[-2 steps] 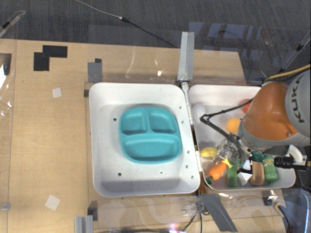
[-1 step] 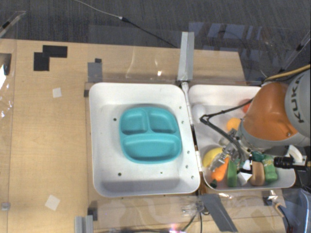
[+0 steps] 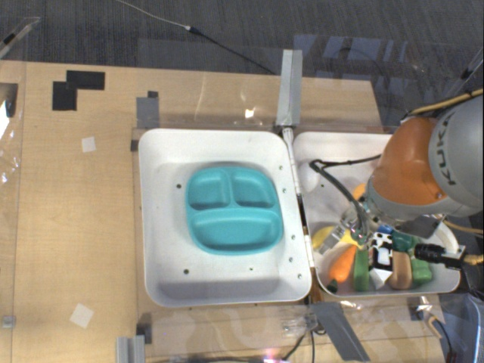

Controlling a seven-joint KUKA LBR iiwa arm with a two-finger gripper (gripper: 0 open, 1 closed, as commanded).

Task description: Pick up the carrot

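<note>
Though tilted, carrot [image 3: 342, 265] nearly upright.

We see a teal plate [image 3: 233, 209] with 3 compartments. Around the plate lies the left white bin [image 3: 162, 278]. Right of the plate sits the second bin [image 3: 333, 144].

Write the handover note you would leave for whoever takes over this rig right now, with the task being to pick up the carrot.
Gripper: low in the right bin, above the pile of toy food; whether it grips anything cannot be told.
Carrot: lying in the right bin's near part, just left of a green piece, below the gripper.
Left bin: holds a teal divided tray.
Done: arm is over the pile.
Left: grasp the carrot and lift it clear.
</note>
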